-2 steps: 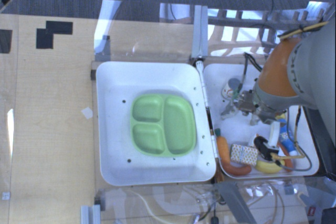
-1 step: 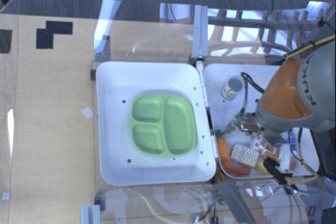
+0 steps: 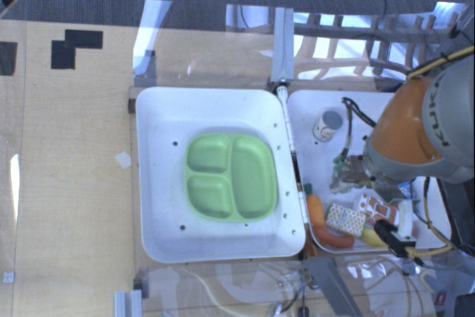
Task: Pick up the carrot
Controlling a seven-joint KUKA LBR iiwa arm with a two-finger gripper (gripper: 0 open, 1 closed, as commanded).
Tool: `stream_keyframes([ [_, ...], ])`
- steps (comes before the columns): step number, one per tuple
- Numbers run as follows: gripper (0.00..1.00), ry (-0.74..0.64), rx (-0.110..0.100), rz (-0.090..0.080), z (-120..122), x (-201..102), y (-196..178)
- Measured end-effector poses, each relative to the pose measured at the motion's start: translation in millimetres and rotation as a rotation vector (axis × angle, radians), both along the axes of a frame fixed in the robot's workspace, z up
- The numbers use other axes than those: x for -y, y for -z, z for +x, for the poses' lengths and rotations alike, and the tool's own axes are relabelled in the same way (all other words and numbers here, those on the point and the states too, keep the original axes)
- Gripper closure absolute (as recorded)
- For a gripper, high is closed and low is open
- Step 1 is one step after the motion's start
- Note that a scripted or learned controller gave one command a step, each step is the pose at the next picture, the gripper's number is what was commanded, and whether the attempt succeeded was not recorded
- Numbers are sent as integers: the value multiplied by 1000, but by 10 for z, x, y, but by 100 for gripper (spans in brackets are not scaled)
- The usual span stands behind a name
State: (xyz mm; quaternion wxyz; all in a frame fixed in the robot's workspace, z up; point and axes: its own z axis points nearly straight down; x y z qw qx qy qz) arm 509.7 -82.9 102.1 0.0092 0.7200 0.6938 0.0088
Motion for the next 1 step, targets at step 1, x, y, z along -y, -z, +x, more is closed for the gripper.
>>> stream_keyframes([
  [1, 100, -95, -20, 1, -216, -995, -831],
])
